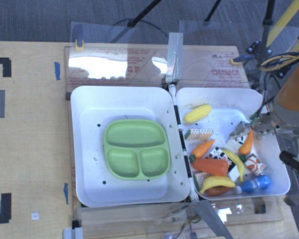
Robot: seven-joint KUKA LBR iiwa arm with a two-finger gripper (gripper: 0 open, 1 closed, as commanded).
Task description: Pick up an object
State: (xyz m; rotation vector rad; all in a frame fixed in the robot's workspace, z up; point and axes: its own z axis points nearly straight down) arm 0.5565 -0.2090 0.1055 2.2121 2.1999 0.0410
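Note:
The right bin (224, 98) holds a heap of toy food. A yellow corn cob (197, 113) lies at its back left. An orange carrot (202, 148), a red pepper-like piece (211, 166) and two bananas (218, 183) crowd the front. A blue bottle (254, 184) rests at the front right. My gripper (244, 129) hangs low over the bin's right side, just above a second, smaller carrot (247, 142). I cannot see anything gripped by it.
The left bin (84, 133) carries a green divided plate (137, 148). A metal divider (179, 128) separates the bins. Clear plastic panels (119, 59) stand behind both. The arm's orange band (295, 91) and cables sit at the right edge.

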